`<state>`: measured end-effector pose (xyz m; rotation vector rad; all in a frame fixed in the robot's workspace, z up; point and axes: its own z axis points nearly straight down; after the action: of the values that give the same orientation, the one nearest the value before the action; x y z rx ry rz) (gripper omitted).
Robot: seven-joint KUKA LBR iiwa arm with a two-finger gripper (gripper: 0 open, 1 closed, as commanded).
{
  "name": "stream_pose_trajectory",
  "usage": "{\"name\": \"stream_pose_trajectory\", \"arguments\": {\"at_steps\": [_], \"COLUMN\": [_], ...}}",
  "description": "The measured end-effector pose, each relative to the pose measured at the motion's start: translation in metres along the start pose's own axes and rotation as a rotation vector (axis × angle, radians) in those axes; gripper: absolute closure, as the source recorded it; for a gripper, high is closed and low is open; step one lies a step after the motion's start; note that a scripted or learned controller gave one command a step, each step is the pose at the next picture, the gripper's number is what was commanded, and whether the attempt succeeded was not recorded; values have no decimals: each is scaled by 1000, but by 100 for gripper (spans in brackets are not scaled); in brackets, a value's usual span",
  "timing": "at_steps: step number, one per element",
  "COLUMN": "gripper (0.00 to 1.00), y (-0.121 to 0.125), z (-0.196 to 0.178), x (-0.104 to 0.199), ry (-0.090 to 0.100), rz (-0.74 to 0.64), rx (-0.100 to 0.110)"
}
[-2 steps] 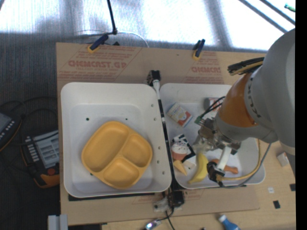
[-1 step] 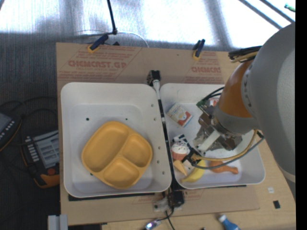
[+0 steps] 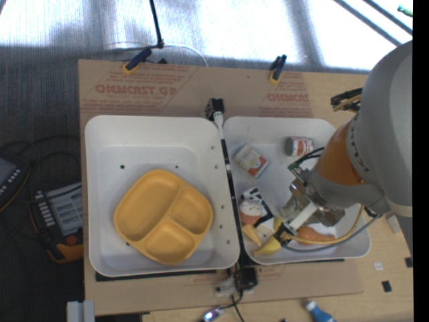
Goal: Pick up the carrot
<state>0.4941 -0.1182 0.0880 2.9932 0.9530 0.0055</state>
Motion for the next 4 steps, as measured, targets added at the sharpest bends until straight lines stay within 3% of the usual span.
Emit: {"name": "stream_pose_trajectory", "arguments": {"at_steps": [1,2,3,4], "gripper": [100,100,100,100], "y": [-54,-89,-34,-71], "z": [-138,-125,-176,-139], "x": [26,51,11,45], "ry": [-5,-6,-5,-8], "rz": [182,397,390,407], "rx": [2,2,1,4]}}
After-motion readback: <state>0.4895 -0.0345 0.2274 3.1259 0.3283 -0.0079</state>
